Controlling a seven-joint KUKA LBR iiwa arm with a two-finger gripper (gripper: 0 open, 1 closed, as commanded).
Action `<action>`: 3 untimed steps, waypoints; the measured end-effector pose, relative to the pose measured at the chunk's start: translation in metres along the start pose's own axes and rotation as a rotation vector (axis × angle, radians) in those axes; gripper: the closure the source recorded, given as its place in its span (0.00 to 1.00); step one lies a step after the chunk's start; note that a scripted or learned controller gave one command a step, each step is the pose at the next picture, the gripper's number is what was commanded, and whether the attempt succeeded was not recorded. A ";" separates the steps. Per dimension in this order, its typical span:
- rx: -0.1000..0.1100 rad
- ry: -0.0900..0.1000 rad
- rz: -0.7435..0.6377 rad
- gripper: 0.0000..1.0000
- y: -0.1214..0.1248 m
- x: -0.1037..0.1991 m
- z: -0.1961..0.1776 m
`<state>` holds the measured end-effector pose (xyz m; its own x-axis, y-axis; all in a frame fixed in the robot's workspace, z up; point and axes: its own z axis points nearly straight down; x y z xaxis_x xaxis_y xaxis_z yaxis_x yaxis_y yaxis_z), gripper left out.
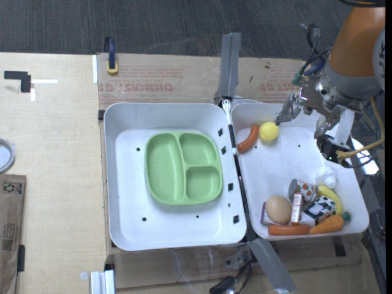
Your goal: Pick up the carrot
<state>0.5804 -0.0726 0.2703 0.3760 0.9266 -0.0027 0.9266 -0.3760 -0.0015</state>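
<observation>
Hovering at the right bin's (288,164) far edge, gripper (306,112) state unreadable; carrot (327,224) lies well apart.

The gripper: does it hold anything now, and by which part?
Nothing is held. The gripper is above the right bin's far end, apart from the carrot in the near corner.

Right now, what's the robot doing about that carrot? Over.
Gripper hovering at right bin's far edge, nothing held. Carrot in near corner, untouched. Banana, sausage crowd it.

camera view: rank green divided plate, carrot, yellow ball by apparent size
1. green divided plate, largest by far
2. carrot
3. yellow ball, smallest; shorter than the carrot though rounder, so that gap is narrow
</observation>
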 end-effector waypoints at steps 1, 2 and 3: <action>0.000 0.000 -0.135 0.00 0.006 -0.004 -0.064; 0.003 -0.003 -0.137 1.00 0.007 -0.004 -0.072; 0.002 0.001 -0.473 1.00 -0.027 0.014 0.080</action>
<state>0.5606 -0.0500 0.1903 -0.0871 0.9962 -0.0002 0.9962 0.0871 -0.0038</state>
